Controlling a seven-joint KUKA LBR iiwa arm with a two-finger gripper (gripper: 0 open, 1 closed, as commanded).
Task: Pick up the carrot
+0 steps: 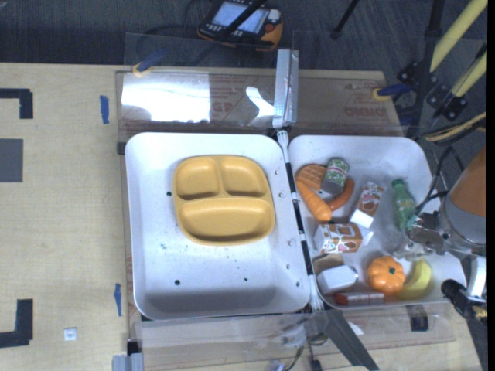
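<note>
The desk (54, 207) shows black angular marks at its left edge, cut off by the frame. In the left bin (155, 277) lies a yellow three-compartment tray (224, 198), fully in view. Behind the bins a clear panel (193, 99) glares white, and the reddish printing on the cardboard under it is too washed out to read.

In the right bin (363, 149), the carrot (313, 202) lies near the bin's left wall, slanting, its upper end beside a brownish toy (309, 176) and a small can (336, 175); the can's label is too small to read. Below it a small carton (341, 239) carries red print that cannot be made out. Further on sit a white block (338, 277), a small pumpkin (385, 274), a banana (418, 278) and a green bottle (402, 202).

At the right edge the arm (472, 199) is cut off by the frame, its gripper (424, 234) just beside the bottle. Whether the fingers are spread or closed cannot be told; nothing is seen between them.
</note>
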